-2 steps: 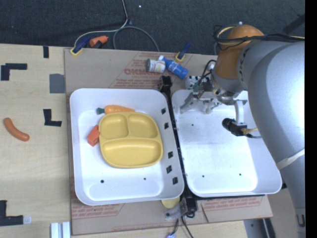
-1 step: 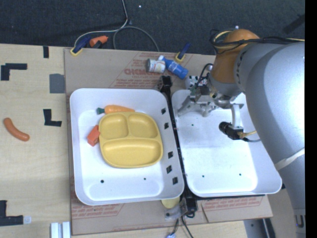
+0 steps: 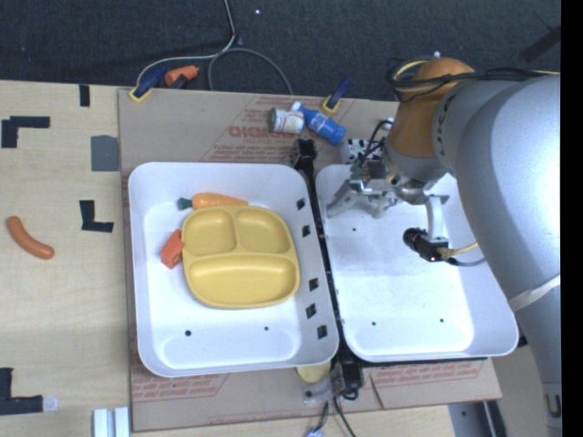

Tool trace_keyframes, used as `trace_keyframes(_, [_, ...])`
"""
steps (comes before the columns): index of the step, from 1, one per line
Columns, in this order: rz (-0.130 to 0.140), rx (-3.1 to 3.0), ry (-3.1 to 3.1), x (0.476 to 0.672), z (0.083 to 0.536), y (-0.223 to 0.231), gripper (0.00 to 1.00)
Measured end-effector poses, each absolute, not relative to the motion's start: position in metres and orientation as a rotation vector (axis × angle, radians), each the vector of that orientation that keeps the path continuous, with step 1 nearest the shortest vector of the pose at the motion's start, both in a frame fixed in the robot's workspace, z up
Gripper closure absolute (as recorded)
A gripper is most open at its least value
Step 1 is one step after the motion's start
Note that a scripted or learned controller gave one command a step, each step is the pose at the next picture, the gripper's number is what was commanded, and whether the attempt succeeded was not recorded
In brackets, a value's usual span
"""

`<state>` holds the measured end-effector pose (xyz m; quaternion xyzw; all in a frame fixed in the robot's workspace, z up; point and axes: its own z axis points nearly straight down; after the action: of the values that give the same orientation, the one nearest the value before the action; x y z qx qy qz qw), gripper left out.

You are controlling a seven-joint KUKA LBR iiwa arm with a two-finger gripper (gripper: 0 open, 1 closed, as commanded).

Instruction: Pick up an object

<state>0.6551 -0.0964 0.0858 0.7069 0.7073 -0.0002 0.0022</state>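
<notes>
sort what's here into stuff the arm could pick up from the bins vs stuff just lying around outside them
In the job:
- yellow divided tray, left bin
- orange carrot, touching the tray
- orange-red piece, by the tray
- gripper, over right bin

Lying about:
- sausage
- blue-white bottle
- clamps

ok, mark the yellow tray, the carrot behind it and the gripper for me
yellow tray (image 3: 241, 276), camera view, on its large front compartment.
carrot (image 3: 219, 200), camera view, mid-length on its orange body.
gripper (image 3: 362, 203), camera view, between its fingertips over the right bin's far-left corner.
</notes>
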Motion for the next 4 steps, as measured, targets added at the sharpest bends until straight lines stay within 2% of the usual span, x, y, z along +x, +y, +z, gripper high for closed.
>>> trace_keyframes(1, [0.002, 2.219, 2.222, 0.669, 0.086, -0.109, 0.00])
trace_keyframes(2, [0.000, 2.215, 2.222, 0.669, 0.096, -0.109, 1.00])
trace_keyframes(3, [0.005, 2.215, 2.230, 0.595, 0.190, -0.037, 1.00])
trace_keyframes(4, [0.001, 2.211, 2.236, 0.593, 0.184, 0.082, 1.00])
